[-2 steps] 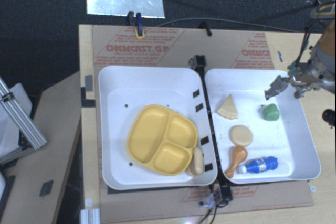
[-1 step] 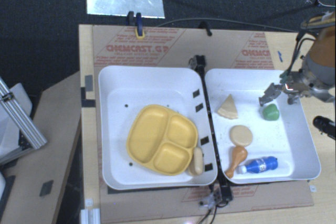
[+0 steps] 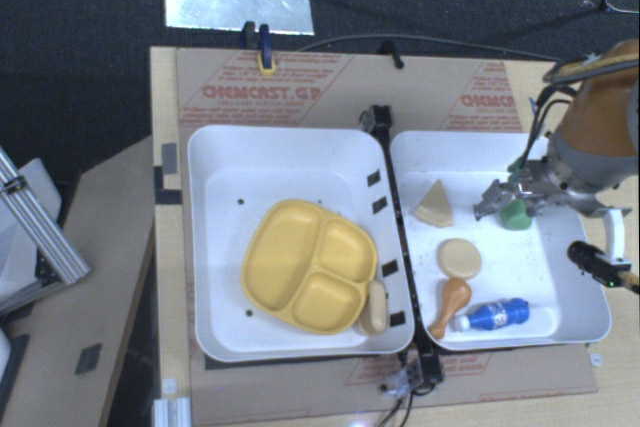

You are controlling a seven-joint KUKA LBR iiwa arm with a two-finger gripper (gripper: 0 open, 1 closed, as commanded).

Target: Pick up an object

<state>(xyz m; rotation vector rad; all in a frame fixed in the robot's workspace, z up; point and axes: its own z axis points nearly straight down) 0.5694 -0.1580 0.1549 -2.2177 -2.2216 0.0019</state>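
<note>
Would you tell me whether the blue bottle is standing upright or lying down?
Lying down: the blue bottle rests on its side on the right bin's floor, its white cap toward the left.

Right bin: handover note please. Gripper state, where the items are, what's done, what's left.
Gripper: low in the right bin, at the green object near the far right side. I can't tell whether it has a hold on it.
Right bin items: cheese wedge at upper left, round tan cookie below it, drumstick and blue bottle along the near edge.
Left bin: yellow divided tray with a small tan bread-like piece at its near right corner.
Done: arm is at the green object.
Left: confirm a grasp, then lift.
</note>
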